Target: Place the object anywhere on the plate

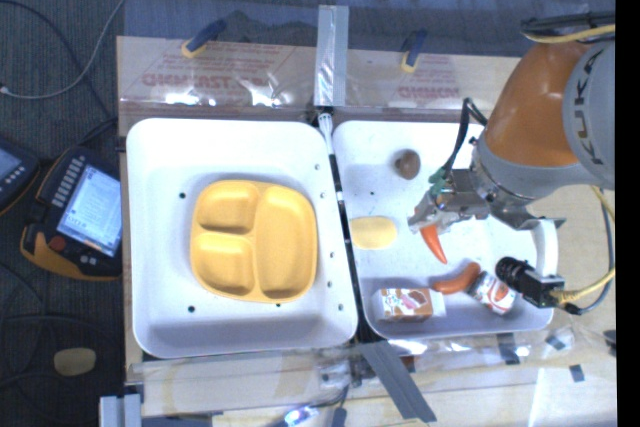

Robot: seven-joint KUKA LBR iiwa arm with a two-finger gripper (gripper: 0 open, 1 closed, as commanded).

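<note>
The gripper point(437, 218) hangs low over the right bin point(380, 140). Its own housing covers the spot where it meets the carrot point(436, 245), so I cannot tell if the claw is released, clenched or grasping the carrot. The carrot, prob. the obj. of the task, is in the right bin directly at the claw's lower end. Its broad end is partly hidden under the claw and its point is directed to the bin's near right corner. It is well apart from the yellow plate point(230, 215), which has 3 compartments and sits in the middle of the left bin point(160, 165). Near the carrot's point lies an orange-red sausage point(456, 280). Just beside the sausage, at the near wall, lie a small carton point(409, 303) and a small can point(491, 294), both w/ red and white labels, but the print is too small to read. A pale yellow oval thing point(374, 233) lies near the wall btw. the bins, and a brown round thing point(406, 163) lies further back; I cannot make out what either one is. On the arm point(540, 115) the letters "KU" can be read and the rest is cut off. The cardboard point(215, 75) behind the bins has red print under clear film, too blurred by glare to read.
</note>
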